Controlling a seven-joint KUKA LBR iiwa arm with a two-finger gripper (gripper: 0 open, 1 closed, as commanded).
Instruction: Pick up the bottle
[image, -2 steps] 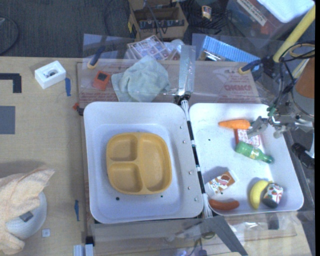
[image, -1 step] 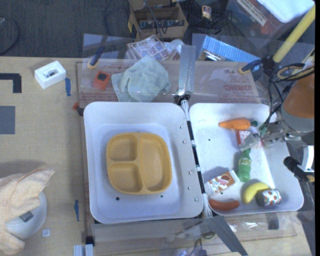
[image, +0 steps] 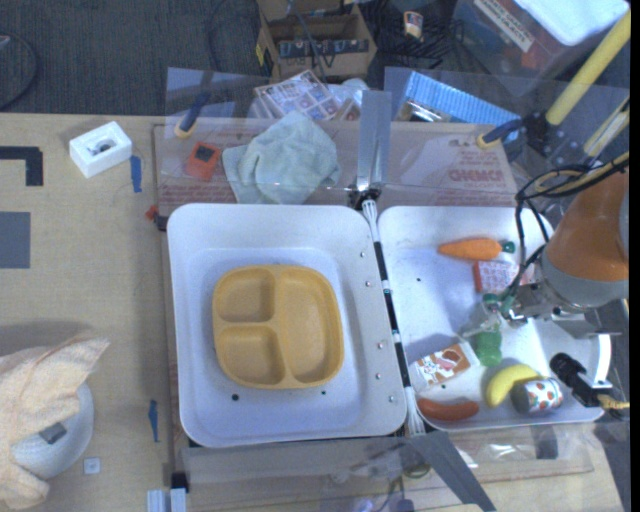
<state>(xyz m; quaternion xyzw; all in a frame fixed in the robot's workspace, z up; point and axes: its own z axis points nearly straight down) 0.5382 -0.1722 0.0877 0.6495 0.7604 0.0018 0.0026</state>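
A small green bottle (image: 487, 346) lies in the right bin (image: 420, 250), its pale neck pointing up and left. My gripper (image: 508, 306) hangs just above and to the right of the bottle's neck end, at the tip of the grey arm with the orange band (image: 596, 240). The wrist body hides how the gripper meets the bottle, and I cannot tell whether it touches it.
Around the bottle lie a carrot (image: 470, 249), a red and white packet (image: 494, 275), a small carton (image: 442, 366), a banana (image: 508, 380), a printed can (image: 538, 396) and a red sausage (image: 450, 408). The left bin (image: 190, 330) holds a yellow divided plate (image: 278, 326).
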